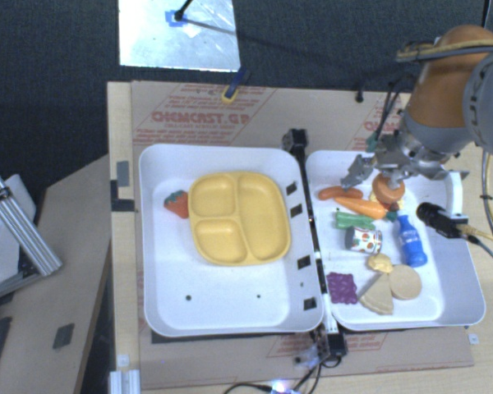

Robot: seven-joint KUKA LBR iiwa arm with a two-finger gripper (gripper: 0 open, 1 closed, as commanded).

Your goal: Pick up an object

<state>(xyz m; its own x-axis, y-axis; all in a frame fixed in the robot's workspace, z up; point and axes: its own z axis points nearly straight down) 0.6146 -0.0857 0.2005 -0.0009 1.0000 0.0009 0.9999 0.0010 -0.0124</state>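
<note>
My gripper point(382, 173) hangs low over the far end of the right bin point(468, 290), right above a round orange piece point(388, 190). From this slant I cannot tell whether it is apart or together, and nothing shows as caught in it. I judge that I am at the approach, lined up on a target but with no grasp made.

That round piece is my likeliest pick. It sits against the thick end of a carrot point(362, 207), and a small orange sausage point(338, 193) lies just to the left of it. The next move calls for a straight drop centred on the round piece, closing across it without clipping the carrot. A rounded thing like that may roll out if I come in off-centre.

Nearer the camera the bin is busy. There is a green piece point(352, 218), a small can point(366, 239), a blue bottle point(410, 241), a yellow lump point(380, 263), a purple cluster point(341, 286), a round biscuit point(406, 281) and a pale wedge point(379, 300).

The bin's far wall is close behind me and the ridge between the bins lies to my left, so the free way out is straight up. There is bare floor along the right side of this bin. The left bin point(160, 302) holds a yellow plate point(235, 217) and a small red fruit point(177, 204), with open white around them.
</note>
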